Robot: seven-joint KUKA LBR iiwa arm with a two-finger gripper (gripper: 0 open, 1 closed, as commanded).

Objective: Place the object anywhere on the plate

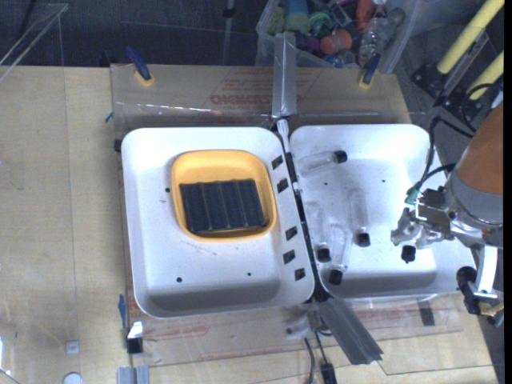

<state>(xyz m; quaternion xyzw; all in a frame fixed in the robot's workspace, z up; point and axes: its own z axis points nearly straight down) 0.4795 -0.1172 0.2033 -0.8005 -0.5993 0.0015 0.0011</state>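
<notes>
Tool (410, 234), finger state unreadable, at right bin's (400, 146) right edge; yellow plate (186, 170) well apart in left bin (144, 214).

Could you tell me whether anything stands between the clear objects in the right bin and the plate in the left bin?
Yes: the raised rims where the two bins meet lie between the clear black-capped objects and the yellow plate. A dark ridged slab already covers much of the plate.
</notes>
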